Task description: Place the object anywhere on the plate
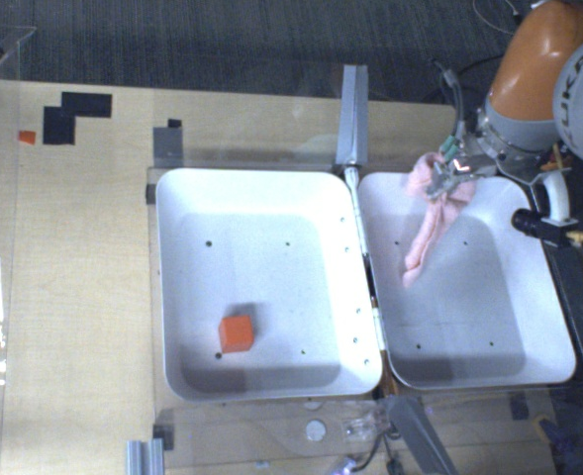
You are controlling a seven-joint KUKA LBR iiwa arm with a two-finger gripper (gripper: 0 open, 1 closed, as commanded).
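Up in the upper right of the frame, the gripper (pixel 456 166) is pinched on the top of a pink cloth (pixel 428 216), which dangles limp toward the right bin (pixel 489 305), gathered high presumably so it hangs clear of the floor. Lower left of centre, an orange block (pixel 237 333) sits in the left bin (pixel 261 255). I can't pick out a plate.

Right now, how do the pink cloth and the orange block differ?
The pink cloth is limp and dangles from the gripper over the right bin; the orange block is rigid and sits on the floor of the left bin. The cloth is long and crumpled, the block compact and square. Each is at a white bin.
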